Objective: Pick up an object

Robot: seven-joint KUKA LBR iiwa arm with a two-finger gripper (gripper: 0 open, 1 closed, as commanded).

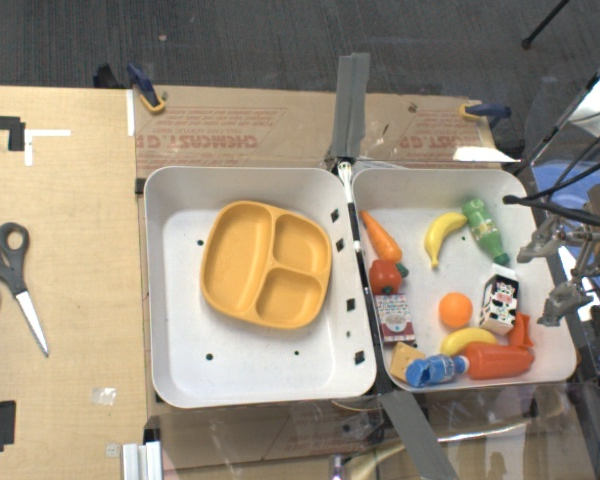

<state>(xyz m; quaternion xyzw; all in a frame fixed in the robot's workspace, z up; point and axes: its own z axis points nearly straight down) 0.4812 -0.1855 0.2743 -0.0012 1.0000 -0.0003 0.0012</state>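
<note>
The right bin (540, 378) holds several toy items. An orange carrot (380, 236) and a red pepper (385, 275) lie by its left wall, with a small red-and-white carton (394, 317) below them. A yellow banana (442, 235) and a green bottle (483, 229) lie near the far side. In the middle sit an orange ball (456, 310) and a cow-print carton (500, 303). Along the near wall lie a blue bottle (435, 370), a second banana (467, 340), a red bottle (498, 360) and a cheese wedge (405, 356).
The left bin (170, 298) carries a yellow divided plate (267, 264). Scissors (15, 278) lie on the wooden bench at far left. Blue clamps (145, 86) hold cardboard behind the bins. Grey metal rods (565, 268) stand just past the right bin's right wall.
</note>
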